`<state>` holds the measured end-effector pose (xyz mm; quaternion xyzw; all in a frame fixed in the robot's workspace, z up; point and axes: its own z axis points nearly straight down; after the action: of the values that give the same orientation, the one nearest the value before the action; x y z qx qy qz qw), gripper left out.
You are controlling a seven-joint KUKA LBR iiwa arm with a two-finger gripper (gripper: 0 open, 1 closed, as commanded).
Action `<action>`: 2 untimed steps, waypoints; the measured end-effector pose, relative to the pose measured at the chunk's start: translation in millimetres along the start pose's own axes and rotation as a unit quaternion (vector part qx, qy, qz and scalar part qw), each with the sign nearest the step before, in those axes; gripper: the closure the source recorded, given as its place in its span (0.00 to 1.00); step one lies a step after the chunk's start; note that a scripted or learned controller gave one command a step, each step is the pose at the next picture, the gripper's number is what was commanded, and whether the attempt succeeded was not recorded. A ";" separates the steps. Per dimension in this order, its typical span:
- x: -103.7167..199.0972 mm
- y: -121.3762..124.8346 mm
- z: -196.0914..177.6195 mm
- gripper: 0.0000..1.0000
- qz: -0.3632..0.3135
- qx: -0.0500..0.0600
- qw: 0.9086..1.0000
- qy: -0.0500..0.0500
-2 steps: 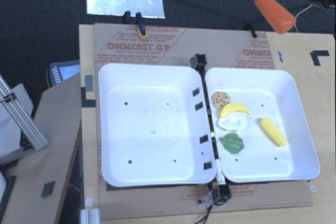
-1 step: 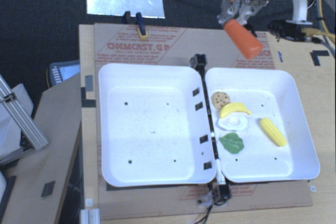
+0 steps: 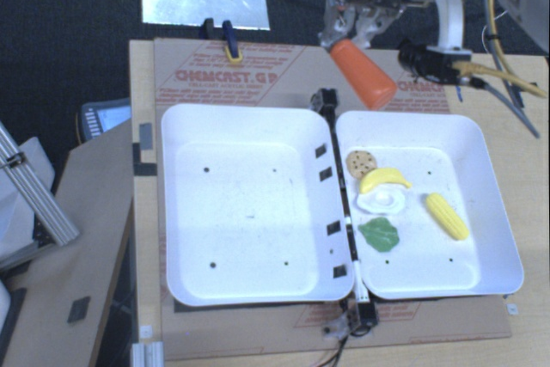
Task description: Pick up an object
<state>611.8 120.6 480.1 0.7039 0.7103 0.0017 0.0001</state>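
You see the pincer [image 3: 351, 37] raised above the far edge of the right bin [image 3: 490, 176], gripping an orange carrot [image 3: 363, 75] that hangs tilted over the counter [image 3: 284, 73]. In the right bin lie a cookie [image 3: 362, 162], a yellow banana [image 3: 384, 179] touching a white fried egg [image 3: 381, 201], a green leaf [image 3: 379, 234] and a corn cob [image 3: 447, 216]. The left bin [image 3: 245, 202] sits just beside it.

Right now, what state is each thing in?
hand: raised above the bench behind the right bin, shut on the carrot
carrot: held at one end, tilted, off the bins
cookie: lying in right bin
banana: resting against the fried egg
corn: lying apart
lettuce leaf: lying flat
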 end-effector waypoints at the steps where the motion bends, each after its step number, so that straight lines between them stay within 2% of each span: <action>1: 37.7 -32.0 -58.1 1.00 0.001 -0.002 1.000 0.000; 2: 57.5 -38.8 -54.8 1.00 0.002 0.001 1.000 -0.001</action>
<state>572.4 177.6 534.9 0.7056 0.7086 0.0006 0.0004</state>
